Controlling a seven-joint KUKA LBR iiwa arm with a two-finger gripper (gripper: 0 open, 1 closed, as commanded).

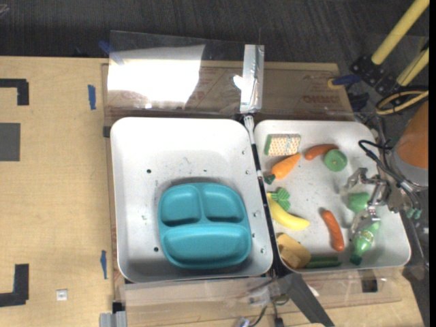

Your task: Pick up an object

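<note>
No readable text showing anywhere, faint reddish printing running across the clear panel (320,94) behind the right bin (402,251) — too blurred to make out, no labels, brands or numbers appearing legibly.

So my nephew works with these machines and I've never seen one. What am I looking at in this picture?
One camera above a bench looks down at a slant. Two shallow white bins sit side by side. The left bin holds a teal divided plate. The right bin holds toy food: a banana, a carrot, a small red sausage, a green bottle and more. From the right a robot arm reaches in, orange-banded, ending in a metal gripper over the green pieces. Whether it holds anything I cannot tell.
</note>
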